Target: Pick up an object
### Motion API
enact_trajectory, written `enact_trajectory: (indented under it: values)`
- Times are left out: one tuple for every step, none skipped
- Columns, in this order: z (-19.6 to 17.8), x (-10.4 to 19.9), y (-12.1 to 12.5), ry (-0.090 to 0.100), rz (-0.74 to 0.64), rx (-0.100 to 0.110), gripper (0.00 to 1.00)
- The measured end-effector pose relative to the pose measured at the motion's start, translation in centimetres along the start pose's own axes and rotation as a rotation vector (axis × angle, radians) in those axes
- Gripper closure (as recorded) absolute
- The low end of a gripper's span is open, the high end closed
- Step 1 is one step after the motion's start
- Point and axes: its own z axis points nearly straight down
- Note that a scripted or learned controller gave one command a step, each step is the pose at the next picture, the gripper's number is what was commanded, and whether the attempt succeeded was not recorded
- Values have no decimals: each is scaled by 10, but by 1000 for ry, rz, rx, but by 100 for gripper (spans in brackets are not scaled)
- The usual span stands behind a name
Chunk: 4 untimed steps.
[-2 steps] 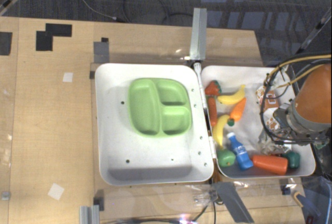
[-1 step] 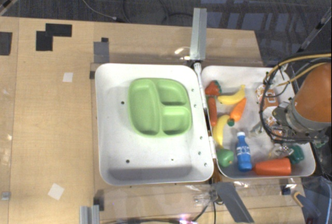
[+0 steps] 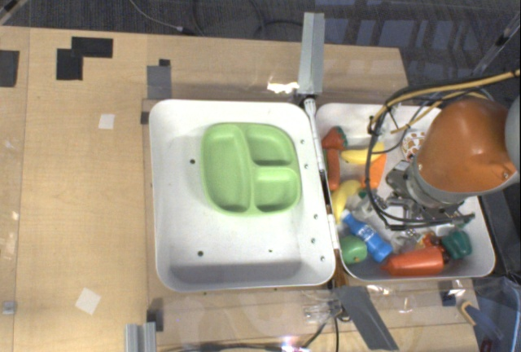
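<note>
Two white bins sit side by side on the worktop [image 3: 73, 204]. The left bin [image 3: 175, 257] carries a green tray [image 3: 248, 167] with three compartments, lying a little above the bin's middle and turned slightly.

The right bin [image 3: 486, 257] holds a heap of small things. Along its left wall, from far to near, lie an orange-red piece [image 3: 332, 141], a banana [image 3: 356, 155], a yellow piece [image 3: 343, 197], a blue bottle [image 3: 365, 235] lying on its side, and a green ball [image 3: 353, 249] in the near-left corner. A carrot [image 3: 376, 169] stands on a slant beside the banana. Along the near edge lies a red piece [image 3: 417, 262], and just beside it toward the near-right corner a dark green piece [image 3: 457, 244].

The arm [image 3: 464, 148] reaches in from the right and hangs over the middle of the right bin, its orange band hiding the wrist below. Cables loop round it. The gripper [image 3: 411, 222] is down among the things near the red piece and the blue bottle, but the arm covers it, so I cannot tell how it is set or whether anything is in it.
</note>
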Motion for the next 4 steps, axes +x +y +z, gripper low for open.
enact_trajectory:
  values:
    - [3,-64,-50,-1,-73,-1,0]
    - [1,-25,-10,-2,115,2,0]
    - [-23,-46,-91,2,436,0,0]
    - [3,-63,-22,3,451,-3,0]
